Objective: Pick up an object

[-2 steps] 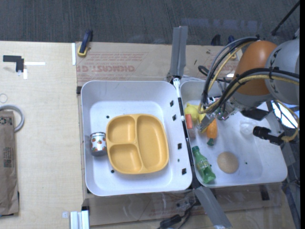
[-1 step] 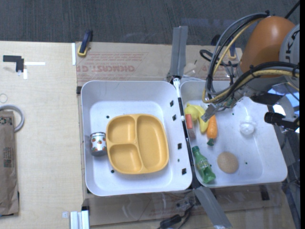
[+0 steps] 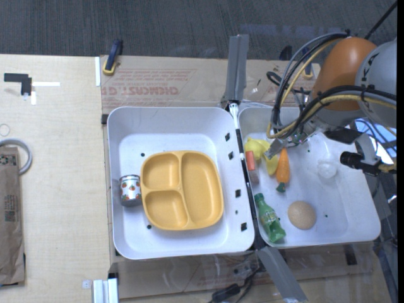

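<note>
The right bin (image 3: 353,223) holds a yellow toy (image 3: 257,149), an orange carrot (image 3: 283,166), a small red piece (image 3: 250,161), a green bottle (image 3: 268,218) and a tan egg-shaped ball (image 3: 302,214). My gripper (image 3: 277,148) reaches down into the bin's upper left part. Its tip sits between the yellow toy and the top of the carrot, touching or nearly touching both. Cables and the wrist hide the parts above the tip.
The left bin (image 3: 126,131) carries a yellow divided plate (image 3: 183,189) and a small printed can (image 3: 130,190) beside it. A grey divider post (image 3: 237,68) rises between the bins. Cardboard and a brown bag (image 3: 9,223) lie at the left.
</note>
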Robot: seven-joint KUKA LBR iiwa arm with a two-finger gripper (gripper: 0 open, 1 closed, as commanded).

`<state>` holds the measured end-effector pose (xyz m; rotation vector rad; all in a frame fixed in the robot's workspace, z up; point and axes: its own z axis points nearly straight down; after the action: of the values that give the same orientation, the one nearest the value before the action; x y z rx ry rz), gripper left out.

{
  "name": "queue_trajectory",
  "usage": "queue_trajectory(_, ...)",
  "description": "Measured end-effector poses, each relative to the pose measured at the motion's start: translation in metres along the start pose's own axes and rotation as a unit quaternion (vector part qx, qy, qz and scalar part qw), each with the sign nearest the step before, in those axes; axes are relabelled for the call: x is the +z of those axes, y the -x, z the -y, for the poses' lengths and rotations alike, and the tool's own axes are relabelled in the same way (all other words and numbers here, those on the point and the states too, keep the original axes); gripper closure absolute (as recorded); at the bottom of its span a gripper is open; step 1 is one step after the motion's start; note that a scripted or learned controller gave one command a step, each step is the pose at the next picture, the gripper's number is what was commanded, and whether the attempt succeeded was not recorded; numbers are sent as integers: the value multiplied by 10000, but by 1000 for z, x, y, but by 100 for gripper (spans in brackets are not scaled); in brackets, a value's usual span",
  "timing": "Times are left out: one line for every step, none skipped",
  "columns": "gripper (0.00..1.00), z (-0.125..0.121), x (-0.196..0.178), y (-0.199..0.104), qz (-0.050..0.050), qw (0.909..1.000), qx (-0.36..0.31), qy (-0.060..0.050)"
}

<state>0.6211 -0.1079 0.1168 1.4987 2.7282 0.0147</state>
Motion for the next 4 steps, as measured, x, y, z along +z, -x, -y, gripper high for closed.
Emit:
queue_trajectory(0, 0, -76, -27, -96, 9970, -768, -97)
queue_trajectory(0, -7, -1, 0, -6, 9950, -999, -6)
queue_trajectory(0, 16, 7, -12, 41, 9892, 1466, 60)
queue_trajectory(0, 72, -33, -17, -96, 9999, 15, -113)
